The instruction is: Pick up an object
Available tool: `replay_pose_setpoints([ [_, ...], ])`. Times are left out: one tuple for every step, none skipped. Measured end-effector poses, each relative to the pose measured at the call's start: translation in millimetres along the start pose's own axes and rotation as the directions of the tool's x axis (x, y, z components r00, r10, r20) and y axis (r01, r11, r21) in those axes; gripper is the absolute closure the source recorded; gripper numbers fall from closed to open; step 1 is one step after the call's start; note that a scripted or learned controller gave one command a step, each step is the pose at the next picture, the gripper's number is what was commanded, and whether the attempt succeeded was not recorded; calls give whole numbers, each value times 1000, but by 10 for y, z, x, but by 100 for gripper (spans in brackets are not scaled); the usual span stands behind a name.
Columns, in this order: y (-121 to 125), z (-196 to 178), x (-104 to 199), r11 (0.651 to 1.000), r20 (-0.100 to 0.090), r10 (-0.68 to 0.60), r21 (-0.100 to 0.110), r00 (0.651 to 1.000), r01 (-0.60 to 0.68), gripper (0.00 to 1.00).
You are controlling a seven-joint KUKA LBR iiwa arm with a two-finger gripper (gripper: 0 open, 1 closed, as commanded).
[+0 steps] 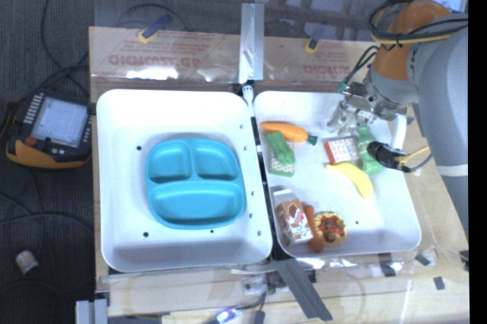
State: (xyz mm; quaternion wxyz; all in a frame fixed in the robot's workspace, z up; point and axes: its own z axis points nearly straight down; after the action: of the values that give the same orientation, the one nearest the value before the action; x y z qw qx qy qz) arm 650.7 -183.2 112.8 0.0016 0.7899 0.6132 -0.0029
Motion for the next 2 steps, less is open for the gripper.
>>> replay_pose_setpoints([
  [0, 0, 38, 1000, -6, -3, 1, 1000, 3, 0],
  [-233, -1035, 539, 986, -1, -166, -1, 986, 166, 0],
])
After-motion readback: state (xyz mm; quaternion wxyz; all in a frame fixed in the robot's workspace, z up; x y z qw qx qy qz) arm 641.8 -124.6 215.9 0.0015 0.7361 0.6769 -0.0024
